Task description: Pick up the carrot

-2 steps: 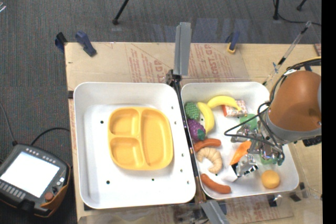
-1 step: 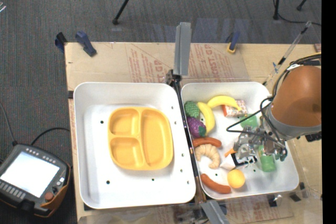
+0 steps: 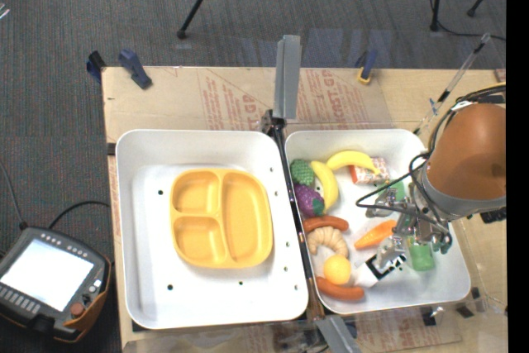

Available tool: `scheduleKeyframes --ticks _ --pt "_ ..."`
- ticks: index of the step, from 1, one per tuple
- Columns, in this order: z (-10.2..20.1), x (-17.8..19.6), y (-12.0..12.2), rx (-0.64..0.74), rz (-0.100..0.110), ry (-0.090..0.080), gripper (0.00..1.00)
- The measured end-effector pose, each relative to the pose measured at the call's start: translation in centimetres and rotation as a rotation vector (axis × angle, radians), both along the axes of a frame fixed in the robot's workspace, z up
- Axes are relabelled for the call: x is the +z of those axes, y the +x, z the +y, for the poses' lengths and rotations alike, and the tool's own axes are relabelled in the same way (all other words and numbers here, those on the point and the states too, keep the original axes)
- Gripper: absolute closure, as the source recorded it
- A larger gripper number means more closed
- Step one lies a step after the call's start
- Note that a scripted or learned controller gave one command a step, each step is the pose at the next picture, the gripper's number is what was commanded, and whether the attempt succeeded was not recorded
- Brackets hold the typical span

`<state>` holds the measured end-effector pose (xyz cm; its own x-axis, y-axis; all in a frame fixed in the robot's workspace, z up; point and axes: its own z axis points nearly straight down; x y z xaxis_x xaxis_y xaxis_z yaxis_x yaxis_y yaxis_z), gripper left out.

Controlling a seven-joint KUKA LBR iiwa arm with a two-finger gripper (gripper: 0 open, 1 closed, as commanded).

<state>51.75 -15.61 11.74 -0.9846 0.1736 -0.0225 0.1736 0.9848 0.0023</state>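
Observation:
The carrot [image 3: 374, 235] is a small orange cone lying flat in the middle of the right bin [image 3: 459, 281], with its thick end pointing right. My gripper [image 3: 402, 237] hangs low over the bin just right of the carrot, at its thick end. The wrist and the arm's orange band [image 3: 469, 159] sit above it and hide part of the bin's right side. Whether the gripper touches the carrot is unclear.
Left of the carrot lie a banana [image 3: 337, 167], purple grapes [image 3: 308, 199], a croissant [image 3: 329, 241], a lemon [image 3: 336, 269] and two sausages [image 3: 325, 223]. A green block [image 3: 421, 255] sits under the wrist. The left bin [image 3: 140, 178] holds a yellow divided plate [image 3: 221, 217].

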Motion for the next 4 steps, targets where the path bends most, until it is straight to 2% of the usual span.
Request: scheduleKeyframes --ticks 1,2,3,4 --pt "2.8 -2.2 1.1 -0.037 0.001 -0.001 0.00" --pt "5.2 -3.0 3.9 -0.034 0.021 0.004 0.00" --pt "3.1 -2.7 -3.6 0.107 0.008 -0.001 0.00" --pt "3.2 -1.9 -3.7 0.109 0.015 0.002 1.00"
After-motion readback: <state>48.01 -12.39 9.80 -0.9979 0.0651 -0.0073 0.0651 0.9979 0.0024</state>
